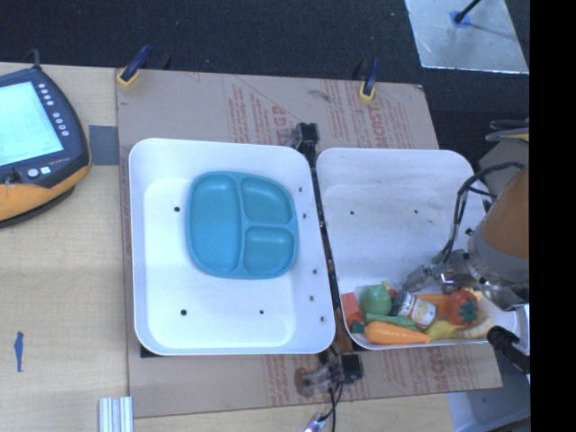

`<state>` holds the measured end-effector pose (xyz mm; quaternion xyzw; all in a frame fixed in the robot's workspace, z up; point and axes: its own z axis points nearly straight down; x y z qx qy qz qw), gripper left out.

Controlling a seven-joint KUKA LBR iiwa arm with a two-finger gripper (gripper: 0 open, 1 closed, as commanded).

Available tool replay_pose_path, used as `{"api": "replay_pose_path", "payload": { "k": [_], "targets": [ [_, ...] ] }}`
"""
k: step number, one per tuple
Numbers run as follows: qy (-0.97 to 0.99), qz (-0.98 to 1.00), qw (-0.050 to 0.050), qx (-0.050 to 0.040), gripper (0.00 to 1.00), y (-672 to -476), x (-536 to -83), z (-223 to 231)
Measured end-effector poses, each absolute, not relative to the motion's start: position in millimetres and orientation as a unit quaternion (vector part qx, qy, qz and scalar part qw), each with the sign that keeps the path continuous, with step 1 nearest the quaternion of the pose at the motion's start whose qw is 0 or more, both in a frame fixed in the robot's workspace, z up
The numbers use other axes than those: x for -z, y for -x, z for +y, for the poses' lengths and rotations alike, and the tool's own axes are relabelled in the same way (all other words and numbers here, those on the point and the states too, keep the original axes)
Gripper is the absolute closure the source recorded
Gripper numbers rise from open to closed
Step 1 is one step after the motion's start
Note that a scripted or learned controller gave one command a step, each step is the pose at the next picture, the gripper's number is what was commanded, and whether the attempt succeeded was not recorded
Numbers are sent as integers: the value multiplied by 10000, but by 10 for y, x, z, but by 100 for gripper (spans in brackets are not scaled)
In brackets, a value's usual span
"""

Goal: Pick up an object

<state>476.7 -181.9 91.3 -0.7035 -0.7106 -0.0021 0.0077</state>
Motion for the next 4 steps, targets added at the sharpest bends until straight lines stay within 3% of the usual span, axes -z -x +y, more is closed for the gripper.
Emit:
{"api": "replay_pose_path", "payload": {
  "k": [1,4],
  "targets": [
    [6982,-7157,172,79,0,-4794,-917,-1946],
    [6989,-7150,168,70,0,-4777,-906,-1959]
  ]
}}
